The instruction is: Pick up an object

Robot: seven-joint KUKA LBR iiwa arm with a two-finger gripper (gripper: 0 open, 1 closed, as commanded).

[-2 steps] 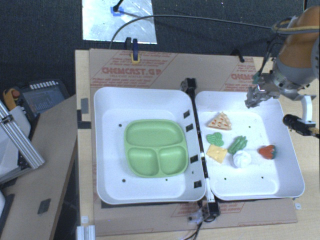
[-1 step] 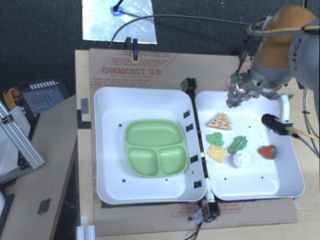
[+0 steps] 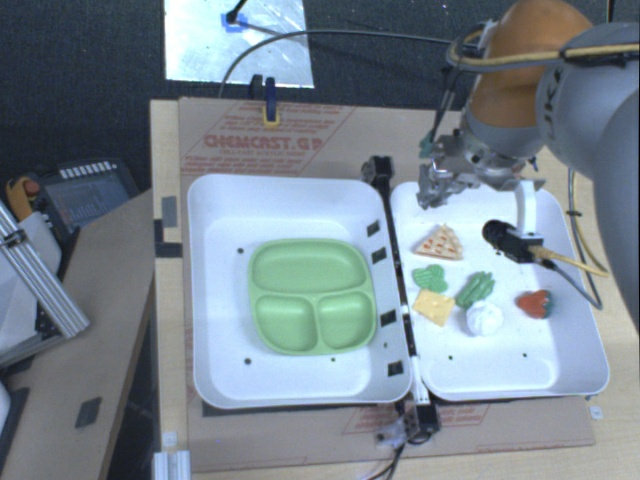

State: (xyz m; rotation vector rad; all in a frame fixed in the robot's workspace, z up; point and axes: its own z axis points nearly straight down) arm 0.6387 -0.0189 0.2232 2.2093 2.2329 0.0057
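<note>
You have: cardboard [image 3: 265,133] printed "CHEMCAST GP". Left bin [image 3: 215,218]: green tray [image 3: 310,295]. Right bin [image 3: 560,353]: pizza slice [image 3: 440,242], cheese [image 3: 434,307], strawberry [image 3: 535,304]. Gripper [image 3: 432,196] hangs above the right bin's far-left corner; finger state unreadable.

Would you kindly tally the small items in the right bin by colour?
Green: 2, a leafy piece and a pod-like piece
Yellow or tan: 2, a wedge and a block
White: 1
Red: 1
Total: 6

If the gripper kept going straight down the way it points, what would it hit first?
Probably the bare floor of the right bin at its far left corner; the gripper hangs just beyond the waffle-like wedge, though depth is unclear.
</note>
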